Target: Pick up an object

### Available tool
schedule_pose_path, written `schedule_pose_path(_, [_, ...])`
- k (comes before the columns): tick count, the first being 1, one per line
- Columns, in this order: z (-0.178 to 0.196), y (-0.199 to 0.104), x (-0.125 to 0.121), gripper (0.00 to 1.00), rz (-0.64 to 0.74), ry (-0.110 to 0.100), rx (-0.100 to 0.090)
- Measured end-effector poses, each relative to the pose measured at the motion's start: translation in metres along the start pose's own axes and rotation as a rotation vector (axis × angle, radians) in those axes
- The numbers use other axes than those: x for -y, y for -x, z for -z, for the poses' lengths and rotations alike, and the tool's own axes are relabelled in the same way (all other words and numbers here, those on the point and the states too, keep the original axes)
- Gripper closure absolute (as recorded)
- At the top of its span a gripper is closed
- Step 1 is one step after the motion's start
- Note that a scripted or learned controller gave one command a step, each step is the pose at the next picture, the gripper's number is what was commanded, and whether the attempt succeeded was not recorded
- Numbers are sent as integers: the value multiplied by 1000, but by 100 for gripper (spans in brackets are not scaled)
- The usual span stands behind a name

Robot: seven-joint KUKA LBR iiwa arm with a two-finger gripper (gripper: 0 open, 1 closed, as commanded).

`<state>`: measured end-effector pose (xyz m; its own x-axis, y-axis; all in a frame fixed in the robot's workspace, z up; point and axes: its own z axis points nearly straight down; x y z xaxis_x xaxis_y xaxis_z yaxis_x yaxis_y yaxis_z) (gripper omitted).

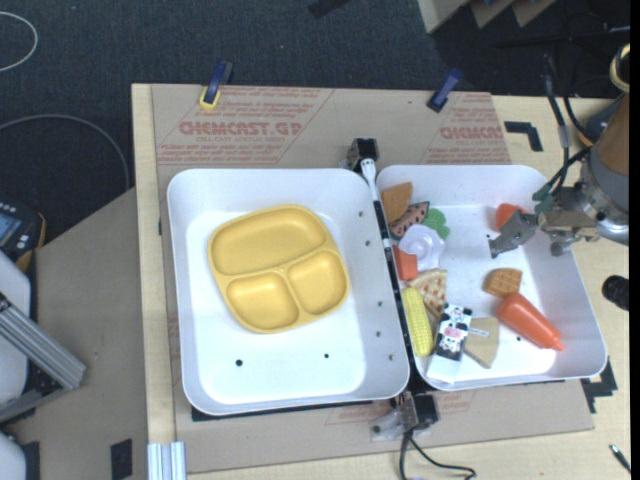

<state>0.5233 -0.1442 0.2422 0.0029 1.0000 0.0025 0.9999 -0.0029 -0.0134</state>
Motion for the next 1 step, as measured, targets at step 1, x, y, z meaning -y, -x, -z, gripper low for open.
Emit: schedule_pose_path(1, [7, 0, -2, 0, 3, 13, 2])
